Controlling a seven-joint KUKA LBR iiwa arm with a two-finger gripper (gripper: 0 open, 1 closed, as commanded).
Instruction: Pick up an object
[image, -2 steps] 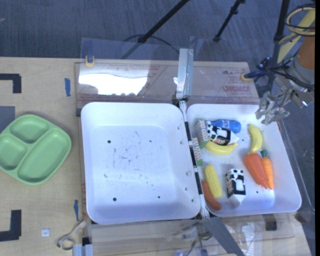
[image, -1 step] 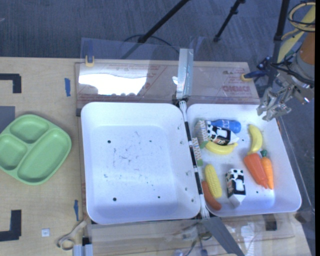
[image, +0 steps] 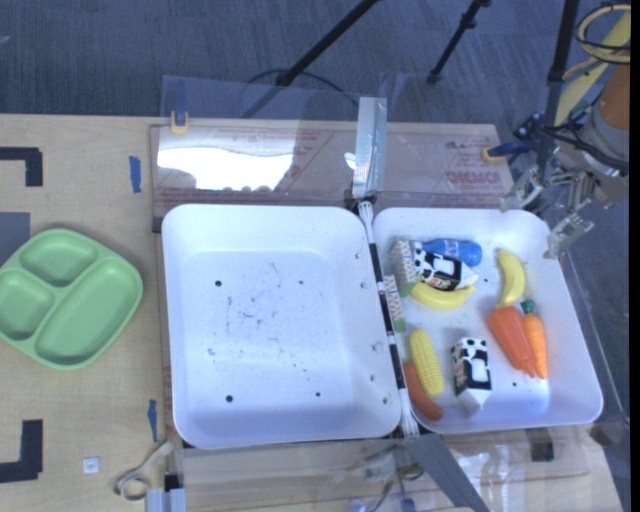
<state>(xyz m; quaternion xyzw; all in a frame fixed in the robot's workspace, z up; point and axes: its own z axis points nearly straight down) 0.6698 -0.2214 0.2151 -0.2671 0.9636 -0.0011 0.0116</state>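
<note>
The right bin (image: 575, 400) holds several toy foods. A blue bottle (image: 452, 249) lies at the back beside a cow-patterned carton (image: 437, 269), with a banana (image: 443, 296) under them. A second banana (image: 511, 275) and two carrots (image: 512, 338) lie to the right. A corn cob (image: 427, 362), another cow-patterned carton (image: 470, 374) and a red piece (image: 422, 400) sit near the front. My gripper (image: 545, 212) hangs over the bin's back right corner, above the rim, open with nothing between its fingers.
The left bin (image: 200, 240) sits beside the right one, joined at a central divider. A green divided plate (image: 65, 297) rests on the bench at far left. Clear plastic panels (image: 250, 150) stand behind the bins. Scissors (image: 135, 480) lie at the front left.
</note>
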